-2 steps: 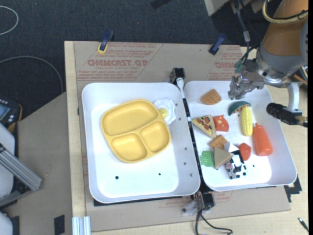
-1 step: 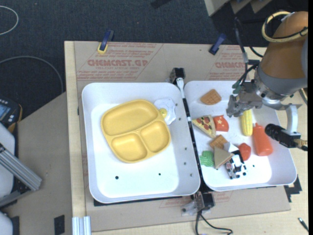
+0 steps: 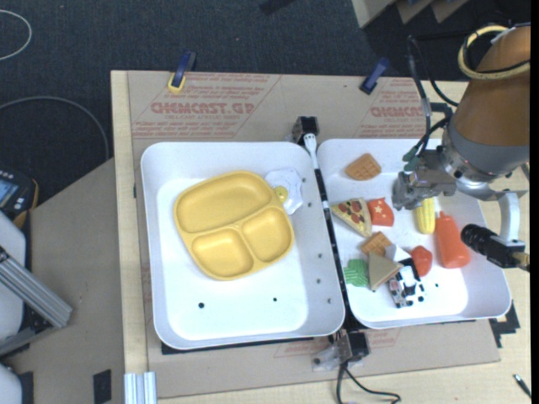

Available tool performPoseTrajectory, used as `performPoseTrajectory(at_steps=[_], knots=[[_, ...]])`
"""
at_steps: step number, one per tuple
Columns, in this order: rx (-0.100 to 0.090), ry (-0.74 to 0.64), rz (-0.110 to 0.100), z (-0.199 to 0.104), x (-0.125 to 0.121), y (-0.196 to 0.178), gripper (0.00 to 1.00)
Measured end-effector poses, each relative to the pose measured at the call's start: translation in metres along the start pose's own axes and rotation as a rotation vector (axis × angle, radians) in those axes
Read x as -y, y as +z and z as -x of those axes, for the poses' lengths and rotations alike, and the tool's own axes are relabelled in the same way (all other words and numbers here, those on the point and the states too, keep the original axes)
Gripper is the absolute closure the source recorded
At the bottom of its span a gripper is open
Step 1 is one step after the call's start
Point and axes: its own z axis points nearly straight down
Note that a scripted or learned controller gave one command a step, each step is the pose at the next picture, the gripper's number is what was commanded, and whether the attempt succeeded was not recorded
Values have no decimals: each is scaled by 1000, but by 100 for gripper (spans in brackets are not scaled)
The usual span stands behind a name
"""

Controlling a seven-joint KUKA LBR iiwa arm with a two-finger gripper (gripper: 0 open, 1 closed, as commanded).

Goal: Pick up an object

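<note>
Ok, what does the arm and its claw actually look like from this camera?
The arm is a thick rounded body, orange above and grey below. Black cables run alongside it. The claw is a compact dark grey metal block at its end, over the right bin.

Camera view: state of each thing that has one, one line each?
Yellow divided plate: upright in the left bin, compartments bare.
Pizza slice toy: flat in the right bin.
Corn toy: lying just below the gripper, not seen held.
Orange carrot-like toy: lying beside the corn toy.
Waffle-like piece: flat, apart from the others.
Gripper: low over the right bin; open or shut unclear.
</note>
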Motion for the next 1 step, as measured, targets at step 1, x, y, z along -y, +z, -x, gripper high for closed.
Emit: performPoseTrajectory(at_steps=[1], knots=[[2,-1,2,0,-12,12,100]])
